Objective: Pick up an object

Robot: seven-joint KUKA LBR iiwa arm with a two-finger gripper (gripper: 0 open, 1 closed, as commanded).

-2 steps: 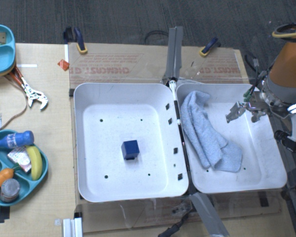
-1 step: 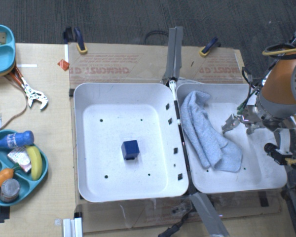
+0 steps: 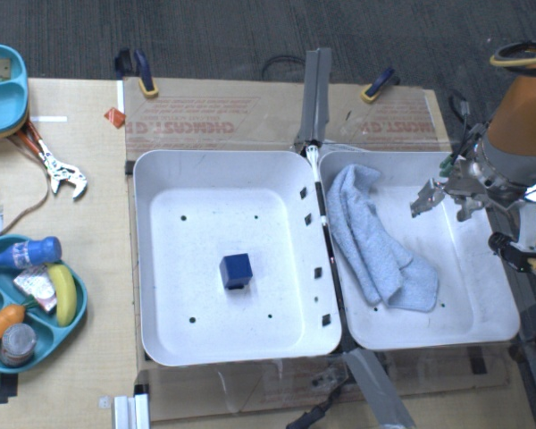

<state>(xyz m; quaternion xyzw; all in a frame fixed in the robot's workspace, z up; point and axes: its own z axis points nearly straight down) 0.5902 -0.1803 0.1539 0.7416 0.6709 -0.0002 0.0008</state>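
A small dark blue cube (image 3: 237, 270) rests on the floor of the left bin (image 3: 161, 239), a little below its middle. A crumpled light blue towel (image 3: 371, 239) lies in the left half of the right bin (image 3: 482, 311), running from the back wall toward the front. My gripper (image 3: 443, 206) hangs over the right bin's back right part, to the right of the towel and apart from it. Its fingers (image 3: 422, 204) are spread open and there is nothing between them. The orange band of the arm (image 3: 521, 114) is above it at the right edge.
A grey divider (image 3: 316, 105) runs between the bins. On the bench to the left are a blue tray (image 3: 76, 315) with a banana, a bottle and a carrot, a wrench (image 3: 61, 172), and a teal container (image 3: 2, 88). Two clamps (image 3: 143, 71) sit at the back edge.
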